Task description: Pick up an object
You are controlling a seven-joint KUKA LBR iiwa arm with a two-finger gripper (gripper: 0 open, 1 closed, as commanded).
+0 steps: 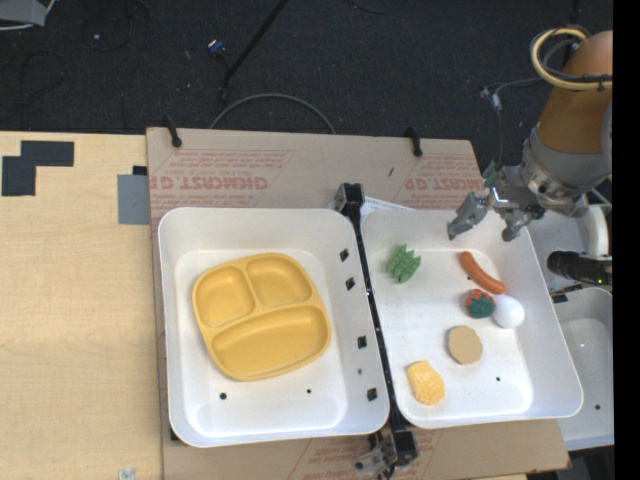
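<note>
gripper point(490, 218): fingers spread, nothing between them; hangs over the far edge of the right bin point(545, 393), arm's orange band above it
landmark: sausage point(482, 272), orange-red, lying at a slant in the right bin
nearest target: the sausage, just below the gripper in the camera view, a short drop away
cluster: green-and-red piece point(480, 305) just nearer the camera than the sausage, white ball point(509, 312) touching that piece on its right
others: tan disc point(464, 345) further toward the camera from the sausage; corn cob point(426, 382) beyond the disc toward the near-left corner; green leafy piece point(403, 263) left of the sausage, well apart from it
left bin point(185, 408): holds a yellow divided tray point(262, 314), far left of the sausage, no part in this pick
risk 1: sausage is narrow and slanted; if the jaws don't line up across its width, it probably rolls or squirts out on closing
risk 2: a descent slightly toward the camera from the sausage lands on the cluster; ball likely rolls off, fingers close on air
risk 3: gripper sits near the far bin wall; a finger could clip the rim on the way down
risk 4: shallow grasp on a low object, fingertips may hit the bin floor first
</note>
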